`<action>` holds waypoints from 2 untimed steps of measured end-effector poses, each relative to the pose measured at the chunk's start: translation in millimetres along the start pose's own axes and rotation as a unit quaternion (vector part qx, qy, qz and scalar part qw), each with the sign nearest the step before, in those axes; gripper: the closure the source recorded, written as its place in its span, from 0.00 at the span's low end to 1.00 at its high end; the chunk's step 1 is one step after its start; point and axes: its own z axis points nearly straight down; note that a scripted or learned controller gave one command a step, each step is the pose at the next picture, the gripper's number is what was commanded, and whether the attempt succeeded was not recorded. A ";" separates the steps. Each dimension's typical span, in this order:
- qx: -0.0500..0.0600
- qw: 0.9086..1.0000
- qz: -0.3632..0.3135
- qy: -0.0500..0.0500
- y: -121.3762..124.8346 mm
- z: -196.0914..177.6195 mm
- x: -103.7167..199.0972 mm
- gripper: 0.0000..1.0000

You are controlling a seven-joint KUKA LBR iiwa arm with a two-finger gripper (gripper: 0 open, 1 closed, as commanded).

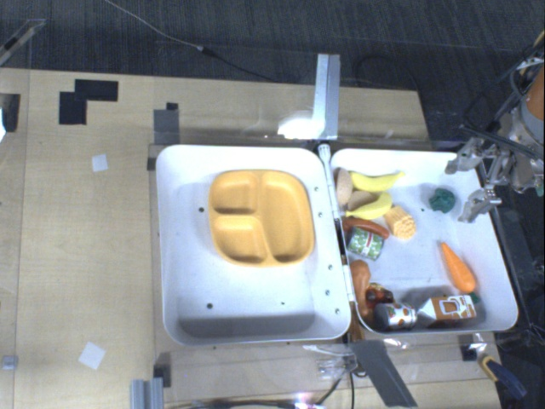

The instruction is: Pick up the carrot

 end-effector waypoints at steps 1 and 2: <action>-0.001 0.997 0.075 0.004 -8.9 111.9 -7.9 0.00; 0.001 0.995 0.100 -0.002 -10.0 152.1 43.2 0.00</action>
